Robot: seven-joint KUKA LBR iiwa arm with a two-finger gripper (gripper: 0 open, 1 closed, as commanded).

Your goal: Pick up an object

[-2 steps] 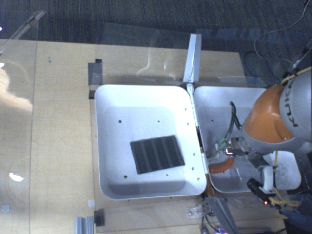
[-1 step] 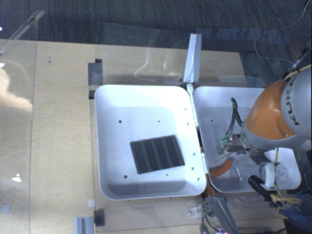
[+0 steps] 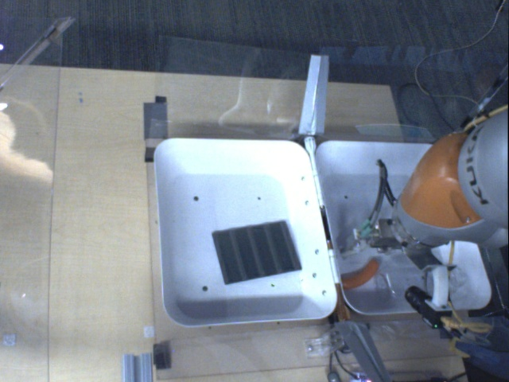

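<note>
Over the right bin [image 3: 350, 177] | arm [image 3: 445, 189] is seen reaching in from the right, gripper [image 3: 374, 237] lowered near the bin floor | finger state cannot be told | orange curved object [image 3: 359, 275] is lain at the bin's front-left corner, just below the gripper | dark ribbed slab [image 3: 256, 251] is lain flat in the left bin [image 3: 183, 213]

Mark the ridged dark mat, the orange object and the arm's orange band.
Mat [image 3: 256, 251]: camera view, on the middle of its ridged top, in the left bin.
Orange object [image 3: 359, 274]: camera view, on its curved middle, in the right bin.
Orange band [image 3: 432, 185]: camera view, on its rounded surface.
</note>
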